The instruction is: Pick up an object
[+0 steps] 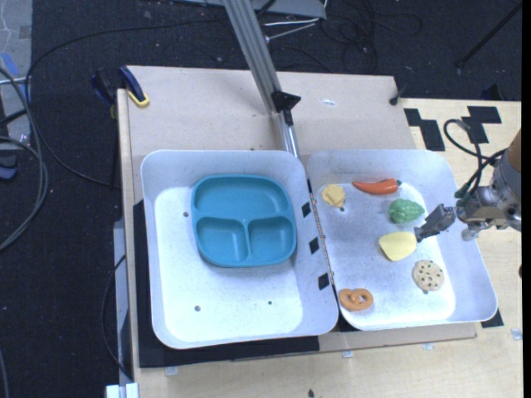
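Note:
The right bin (465, 301) holds several small toy foods: a red chili pepper (375, 186), a green leafy piece (405, 211), a small pale yellow piece (333, 196), a larger yellow piece (397, 245), a speckled cookie (427, 275) and an orange pretzel (357, 299). My gripper (433, 222) reaches in from the right edge, low over the bin. It sits just right of the larger yellow piece and below-right of the green piece. Nothing is visibly held in it.
The left bin (170, 305) carries a blue divided tray (245, 220). A slanted metal pole (253, 44) runs down to the seam between the bins. Cables (469, 135) lie on the bench at the right, behind the arm.

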### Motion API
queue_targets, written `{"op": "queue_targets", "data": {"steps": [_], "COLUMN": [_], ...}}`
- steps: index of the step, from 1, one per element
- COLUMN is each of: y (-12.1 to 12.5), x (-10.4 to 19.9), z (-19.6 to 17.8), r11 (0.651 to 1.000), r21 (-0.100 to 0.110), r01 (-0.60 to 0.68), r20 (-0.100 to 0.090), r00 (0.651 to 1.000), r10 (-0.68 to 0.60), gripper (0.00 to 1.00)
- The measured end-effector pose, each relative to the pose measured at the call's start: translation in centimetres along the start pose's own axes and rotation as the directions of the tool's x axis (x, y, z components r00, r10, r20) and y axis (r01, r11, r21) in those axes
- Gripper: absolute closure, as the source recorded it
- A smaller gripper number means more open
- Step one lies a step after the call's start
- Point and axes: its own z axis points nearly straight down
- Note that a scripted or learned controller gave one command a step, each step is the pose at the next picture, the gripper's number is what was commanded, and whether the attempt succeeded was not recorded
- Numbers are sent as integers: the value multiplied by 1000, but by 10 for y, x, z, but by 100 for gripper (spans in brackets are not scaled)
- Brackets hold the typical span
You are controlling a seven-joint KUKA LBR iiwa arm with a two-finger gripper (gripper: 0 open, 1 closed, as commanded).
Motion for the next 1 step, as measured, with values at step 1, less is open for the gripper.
{"op": "queue_targets", "data": {"steps": [1], "y": [0], "x": [5], "z": [44], "r11": [1000], "r21": [3], "r01": [-2], "r20": [-1], "r00": [1000], "r10": [2], "gripper": [0]}}
